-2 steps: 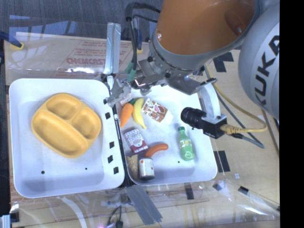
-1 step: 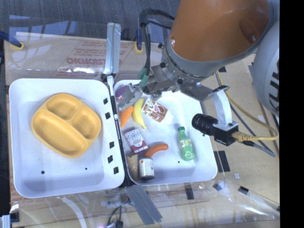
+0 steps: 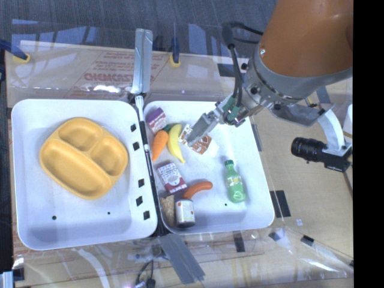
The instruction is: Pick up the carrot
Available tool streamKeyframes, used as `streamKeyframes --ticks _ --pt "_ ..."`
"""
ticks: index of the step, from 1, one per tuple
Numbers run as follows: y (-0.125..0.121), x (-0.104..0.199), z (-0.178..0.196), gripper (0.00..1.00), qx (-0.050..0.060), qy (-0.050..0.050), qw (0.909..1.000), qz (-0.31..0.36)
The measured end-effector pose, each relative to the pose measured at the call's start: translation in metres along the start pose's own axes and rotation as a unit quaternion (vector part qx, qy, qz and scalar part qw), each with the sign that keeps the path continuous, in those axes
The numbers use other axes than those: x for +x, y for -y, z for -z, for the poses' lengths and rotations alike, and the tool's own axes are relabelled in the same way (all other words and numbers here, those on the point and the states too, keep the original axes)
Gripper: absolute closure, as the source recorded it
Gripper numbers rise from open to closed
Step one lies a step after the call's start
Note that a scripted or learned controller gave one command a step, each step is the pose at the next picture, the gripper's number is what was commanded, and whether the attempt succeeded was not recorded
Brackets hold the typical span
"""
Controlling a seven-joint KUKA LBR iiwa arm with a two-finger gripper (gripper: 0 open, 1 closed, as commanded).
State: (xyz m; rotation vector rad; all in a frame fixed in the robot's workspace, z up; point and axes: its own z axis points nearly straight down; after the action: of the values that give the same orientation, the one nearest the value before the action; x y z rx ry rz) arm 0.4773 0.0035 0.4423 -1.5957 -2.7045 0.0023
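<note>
While my tool (image 3: 191,135) hangs over the right bin (image 3: 258,179), I cannot tell if its fingers are apart or together. It sits just right of the banana (image 3: 175,144), and the carrot (image 3: 159,144) lies touching the banana's left side, close to the bin's left wall. I judge the approach needs a shift left, then a descent along the carrot's length, avoiding the banana. I count one carrot, one banana, one green bottle (image 3: 234,182), one sausage (image 3: 198,189), one can (image 3: 184,212), and one yellow divided plate (image 3: 84,157) in the left bin (image 3: 30,221).
</note>
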Motion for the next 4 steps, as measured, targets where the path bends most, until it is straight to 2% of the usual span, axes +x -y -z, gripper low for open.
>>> streamKeyframes --ticks 1,2,3,4 --pt "0.016 -0.028 -0.049 0.00 0.001 0.000 0.9938 -0.111" --pt "-0.043 0.038 -0.018 0.00 0.000 0.000 0.9843 -0.176" --pt "-0.094 0.090 0.000 0.00 -0.001 0.001 0.9922 -0.125" --pt "-0.095 0.091 0.010 1.00 -0.001 0.001 0.9925 -0.122"
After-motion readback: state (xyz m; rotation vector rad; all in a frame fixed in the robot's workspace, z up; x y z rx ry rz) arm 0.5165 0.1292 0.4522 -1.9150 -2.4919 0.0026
